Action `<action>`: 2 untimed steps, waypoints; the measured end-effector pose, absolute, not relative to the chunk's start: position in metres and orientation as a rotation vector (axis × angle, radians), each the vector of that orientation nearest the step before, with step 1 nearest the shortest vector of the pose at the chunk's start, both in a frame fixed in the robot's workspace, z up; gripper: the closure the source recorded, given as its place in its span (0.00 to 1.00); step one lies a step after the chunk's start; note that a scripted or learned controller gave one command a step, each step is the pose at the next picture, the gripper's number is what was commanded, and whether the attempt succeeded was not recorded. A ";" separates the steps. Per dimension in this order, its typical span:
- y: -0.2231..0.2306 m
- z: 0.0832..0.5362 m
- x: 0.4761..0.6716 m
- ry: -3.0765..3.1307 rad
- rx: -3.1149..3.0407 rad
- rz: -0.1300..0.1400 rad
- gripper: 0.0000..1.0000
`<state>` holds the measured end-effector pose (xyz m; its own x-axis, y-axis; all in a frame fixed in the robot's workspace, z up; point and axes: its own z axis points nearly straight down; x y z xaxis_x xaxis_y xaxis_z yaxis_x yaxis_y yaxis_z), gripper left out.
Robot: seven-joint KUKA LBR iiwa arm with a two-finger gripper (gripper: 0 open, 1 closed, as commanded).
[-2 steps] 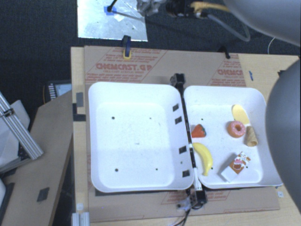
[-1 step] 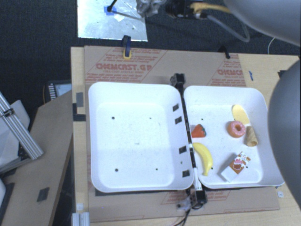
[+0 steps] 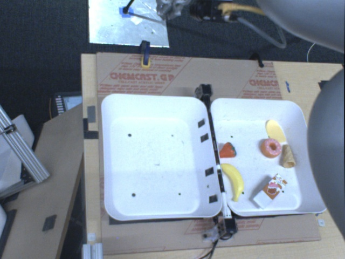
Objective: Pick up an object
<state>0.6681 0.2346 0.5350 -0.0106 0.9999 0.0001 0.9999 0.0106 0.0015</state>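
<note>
A dark carpeted floor lay around the bench (image 3: 91,144), whose top carried a sheet of printed brown board under two shallow white bins. The left bin (image 3: 153,104) held nothing; the right bin (image 3: 291,109) held all the objects. A banana (image 3: 234,180) lay near the divider, its long axis running from upper left to lower right, curving down to a tip at the bin's front. Just above it sat a red wedge (image 3: 228,150). Toward the right wall were a pink doughnut (image 3: 270,147), touching a tan cone (image 3: 288,156), with a yellow oval piece (image 3: 275,129) just above them. A small printed box (image 3: 271,190) sat near the front right corner. The grey arm (image 3: 302,9) stretched across the top right, well above the bins. The gripper (image 3: 172,3) hung over the floor beyond the bench's far edge; whether its claw was apart or together could not be told.
</note>
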 end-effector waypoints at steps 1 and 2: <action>0.233 0.442 0.668 2.222 2.224 -0.010 1.00; 0.235 0.527 0.668 2.225 2.212 0.014 1.00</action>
